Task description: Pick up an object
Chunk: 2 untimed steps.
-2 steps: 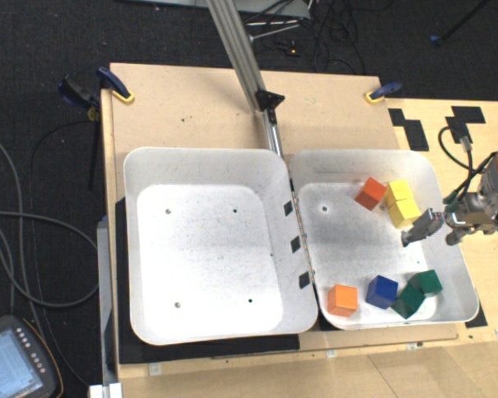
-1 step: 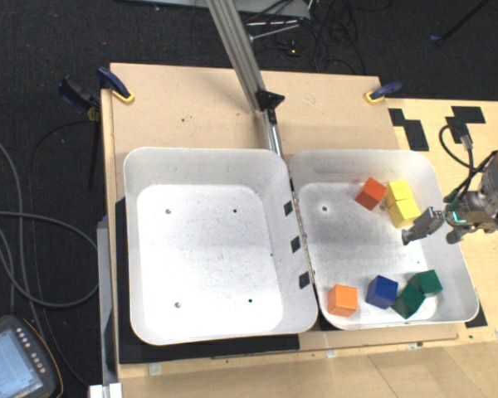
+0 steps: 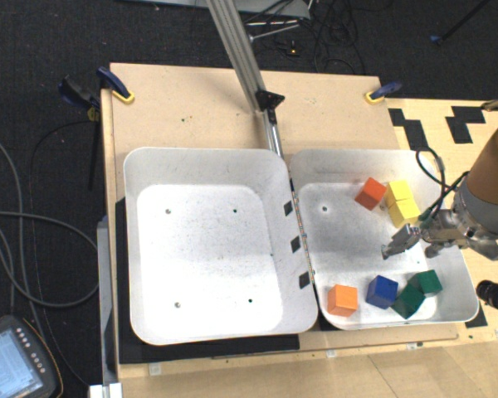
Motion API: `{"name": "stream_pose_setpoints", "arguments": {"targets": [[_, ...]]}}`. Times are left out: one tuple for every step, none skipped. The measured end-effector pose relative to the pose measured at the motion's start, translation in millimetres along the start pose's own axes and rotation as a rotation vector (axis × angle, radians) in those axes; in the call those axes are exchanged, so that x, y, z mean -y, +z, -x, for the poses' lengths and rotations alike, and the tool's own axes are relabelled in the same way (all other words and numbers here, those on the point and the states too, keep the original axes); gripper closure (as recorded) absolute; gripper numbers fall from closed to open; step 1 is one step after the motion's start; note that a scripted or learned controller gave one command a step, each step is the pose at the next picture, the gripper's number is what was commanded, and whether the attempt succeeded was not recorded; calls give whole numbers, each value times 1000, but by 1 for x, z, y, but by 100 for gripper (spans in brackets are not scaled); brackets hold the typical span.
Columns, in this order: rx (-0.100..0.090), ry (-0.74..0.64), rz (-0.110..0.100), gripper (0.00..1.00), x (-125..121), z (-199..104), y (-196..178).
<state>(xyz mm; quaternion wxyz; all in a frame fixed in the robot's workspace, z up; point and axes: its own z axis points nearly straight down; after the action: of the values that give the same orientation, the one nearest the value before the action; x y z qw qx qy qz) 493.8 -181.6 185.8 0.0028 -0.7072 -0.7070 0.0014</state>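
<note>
In the right bin lie several blocks. An orange-red block sits beside a yellow block near the back. Along the front edge are an orange block, a blue block and two green blocks touching each other. My gripper hangs low over the right side of this bin, just below the yellow block and above the blue and green ones. Nothing shows between its fingers.
The left bin stands beside the right one, with a divider ridge between them. A metal pole slants in from the back. Clamps hold the board's back corners.
</note>
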Motion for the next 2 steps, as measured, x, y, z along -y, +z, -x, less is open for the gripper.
{"name": "stream_pose_setpoints", "arguments": {"targets": [[1, 0, 1, 0, -2, -4, 44], [3, 1, 5, 0, -2, -4, 92]]}}
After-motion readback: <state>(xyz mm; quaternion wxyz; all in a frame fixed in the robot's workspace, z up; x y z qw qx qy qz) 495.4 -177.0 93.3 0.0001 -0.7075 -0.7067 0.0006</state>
